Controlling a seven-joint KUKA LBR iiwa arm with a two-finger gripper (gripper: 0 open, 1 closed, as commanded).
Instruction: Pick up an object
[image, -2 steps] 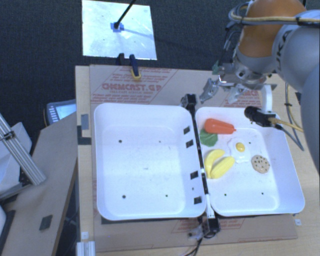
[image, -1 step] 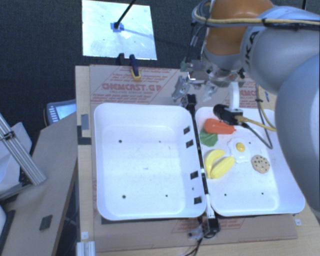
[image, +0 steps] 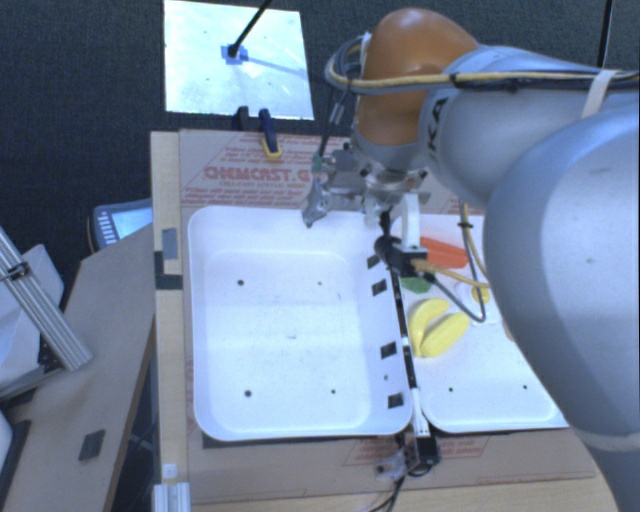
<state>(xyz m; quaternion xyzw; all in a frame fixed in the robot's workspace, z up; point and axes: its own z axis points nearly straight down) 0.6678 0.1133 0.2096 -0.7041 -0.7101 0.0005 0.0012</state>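
Currently the gripper (image: 345, 195) hangs over the far edge of the two bins, close to where their inner rims meet and a little toward the left bin's (image: 215, 300) far right corner. Open or closed: cannot tell from this angle, as the wrist and the orange band (image: 410, 70) above it cover most of the tool. Nothing is seen held in it.

The grey arm (image: 560, 220) comes in from the right and hides the far right corner and right edge of the right bin (image: 500, 405).

Right bin, contents:
- yellow object (image: 438, 328), rounded and ribbed, lies near the left edge, about midway along it and just beside the shared rim.
- orange object (image: 446, 250), long and narrow, lies toward the far edge, partly under the arm.
- green piece (image: 415, 285), small, sits between the orange and yellow objects, close to the left edge. Whether it touches either one cannot be told.

All three lie apart from the gripper, on the near side of it.

Left bin: the white floor shows a few small dark dots (image: 241, 283).

Black tape tabs (image: 388, 350) are spaced along the shared rim. Both bins rest on a cardboard sheet (image: 240, 172) with red print, and a clamp with a yellow tip (image: 268, 135) sits at its far edge.
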